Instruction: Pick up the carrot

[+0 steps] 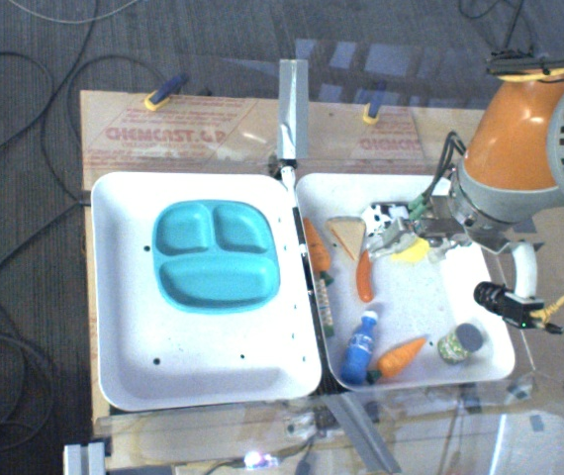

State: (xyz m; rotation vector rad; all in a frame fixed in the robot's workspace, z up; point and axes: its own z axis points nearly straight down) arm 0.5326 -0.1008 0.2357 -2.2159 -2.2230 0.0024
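Observation:
Three orange carrot-like pieces lie in the right bin [480,285]. One slim carrot [364,277] lies near the bin's middle, pointing front to back. Another carrot [315,247] rests along the left wall. A thicker carrot [402,356] sits near the front, beside a blue bottle. My gripper [398,233] hangs low over the back half of the right bin, just right of the middle carrot's top end and above a yellow item [413,253]. Nothing is visibly held.
A tan wedge [346,234] lies left of the gripper. The blue bottle [360,346] and a round grey-green object [459,343] sit at the bin's front. The left bin [124,354] holds a blue sectioned plate [218,255]. The arm's orange band [519,132] looms over the right bin's back right corner.

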